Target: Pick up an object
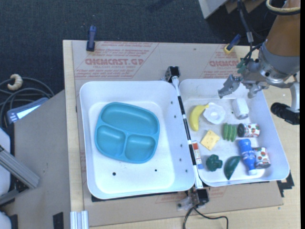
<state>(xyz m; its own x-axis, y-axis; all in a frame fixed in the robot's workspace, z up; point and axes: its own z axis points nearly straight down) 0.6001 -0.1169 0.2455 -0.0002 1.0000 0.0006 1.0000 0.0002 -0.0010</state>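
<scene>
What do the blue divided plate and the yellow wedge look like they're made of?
The blue divided plate looks like moulded plastic with a smooth, slightly glossy finish: uniform colour, rounded compartment ridges. The yellow wedge looks like a matte toy cheese piece, probably plastic or foam; too small to tell.

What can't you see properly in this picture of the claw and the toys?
- Whether the claw grips anything in the camera view: too small and blurred to tell.
- The white bit under it: the shape is too blurred to name.
- Labels on the blue bottle and the small cans: too tiny to read.
- Upper arm: cut off by the picture's top edge.
</scene>
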